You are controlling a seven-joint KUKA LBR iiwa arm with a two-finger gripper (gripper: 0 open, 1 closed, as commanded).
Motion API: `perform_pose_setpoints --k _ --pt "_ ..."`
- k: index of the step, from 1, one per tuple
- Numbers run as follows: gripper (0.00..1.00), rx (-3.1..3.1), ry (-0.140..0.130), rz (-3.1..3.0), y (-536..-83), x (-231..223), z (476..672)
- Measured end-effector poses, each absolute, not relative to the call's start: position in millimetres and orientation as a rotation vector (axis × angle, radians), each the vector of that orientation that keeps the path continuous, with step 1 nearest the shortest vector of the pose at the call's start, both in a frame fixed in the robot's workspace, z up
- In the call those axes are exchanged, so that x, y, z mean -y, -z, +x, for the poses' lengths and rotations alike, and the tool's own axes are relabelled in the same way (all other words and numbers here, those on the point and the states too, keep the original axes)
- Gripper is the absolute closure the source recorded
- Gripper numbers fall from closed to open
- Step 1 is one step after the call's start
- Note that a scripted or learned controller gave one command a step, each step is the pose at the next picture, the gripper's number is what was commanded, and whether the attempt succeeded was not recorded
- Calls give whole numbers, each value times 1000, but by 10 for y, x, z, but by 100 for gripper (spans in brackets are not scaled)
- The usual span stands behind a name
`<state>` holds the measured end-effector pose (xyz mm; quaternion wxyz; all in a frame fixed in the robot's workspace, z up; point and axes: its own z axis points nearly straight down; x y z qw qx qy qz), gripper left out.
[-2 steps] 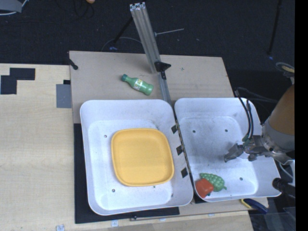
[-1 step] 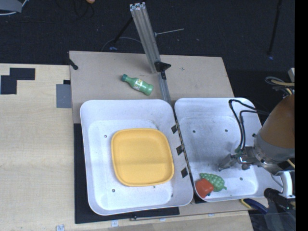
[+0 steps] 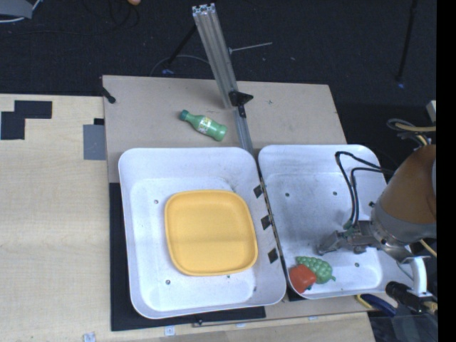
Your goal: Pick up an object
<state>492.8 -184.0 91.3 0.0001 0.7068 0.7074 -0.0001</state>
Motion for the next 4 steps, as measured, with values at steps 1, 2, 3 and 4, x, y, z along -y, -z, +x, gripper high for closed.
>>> perform_pose_setpoints --k 1,2,3,4 --pt "100 -2218 -2 2222 -1026 1852 4932" --pt "100 -2218 -3 2219 -1540 1903 5032" --pt "100 -2219 -4 2218 -2135 1843 5074" --pt "100 -2220 -3 2219 -2698 1791 5153"
